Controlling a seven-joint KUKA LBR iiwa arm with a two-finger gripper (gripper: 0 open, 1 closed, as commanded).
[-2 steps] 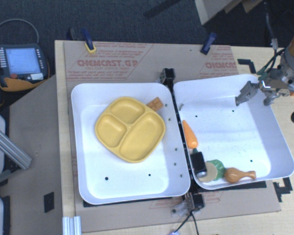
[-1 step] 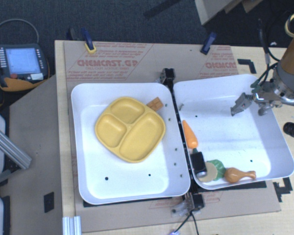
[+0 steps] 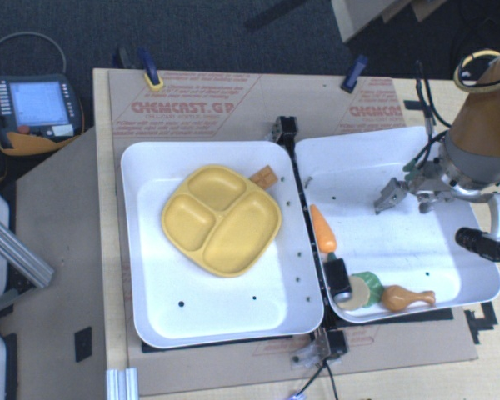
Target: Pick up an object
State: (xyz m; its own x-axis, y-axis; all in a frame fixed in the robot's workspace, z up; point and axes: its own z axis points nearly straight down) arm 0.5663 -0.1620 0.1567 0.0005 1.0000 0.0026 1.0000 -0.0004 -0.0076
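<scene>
Pincer point(image 3: 407, 192) observed over right bin point(image 3: 450, 152), fingers spread wide, nothing between them. Carrot point(image 3: 322, 229) noted at that bin's left wall, well apart from pincer. Drumstick point(image 3: 407, 297) near front rim.

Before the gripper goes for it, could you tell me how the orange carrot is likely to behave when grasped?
The carrot looks smooth and tapered, so fingers may slip toward its narrow end. Its rounded body would probably roll if nudged sideways. It lies against the right bin's left wall, leaving little finger room there.
</scene>
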